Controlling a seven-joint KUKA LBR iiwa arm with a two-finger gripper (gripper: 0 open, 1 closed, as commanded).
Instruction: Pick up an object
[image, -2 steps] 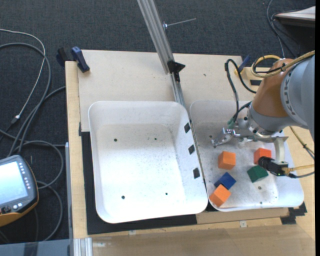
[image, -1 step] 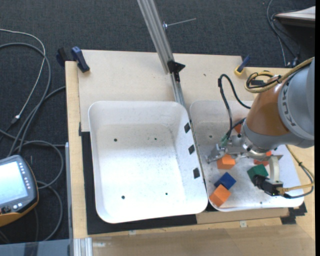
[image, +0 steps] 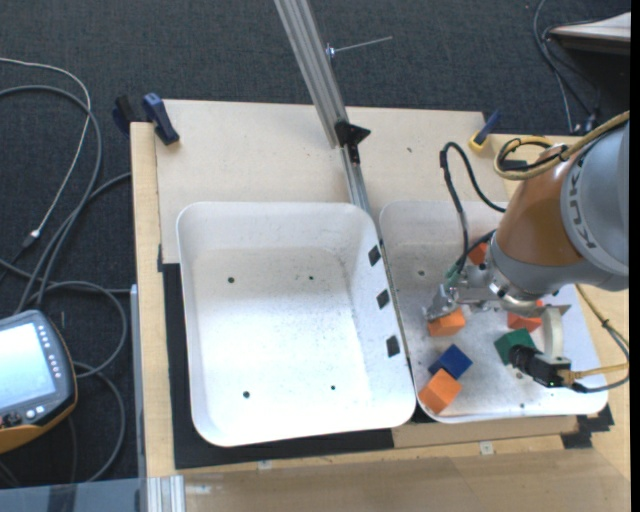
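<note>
Reaching in from the right, the arm (image: 560, 215) is down inside the right bin (image: 400, 225), orange band above the wrist. Gripper (image: 447, 303) sits low near the bin floor, directly over an orange block (image: 446, 322); metal fingers (image: 442, 296) look to be touching the block's top edge, but can't tell from this angle whether they're released or clenched, or whether the block is actually between them. Other items in the right bin: blue cube (image: 455, 360) just below the orange block, a second orange block (image: 438, 392) touching the blue cube's lower side near the front rim, a green piece (image: 515, 343) to the right, a red-orange piece (image: 524, 320) just above the green one, partly hidden by the wrist. Black connector (image: 541, 369) with cable hangs off the wrist over the bin's front right. Left bin (image: 270, 320) shows dark specks on its floor. Black cable (image: 456, 195) loops down from the bench top into the right bin behind the wrist.
</note>
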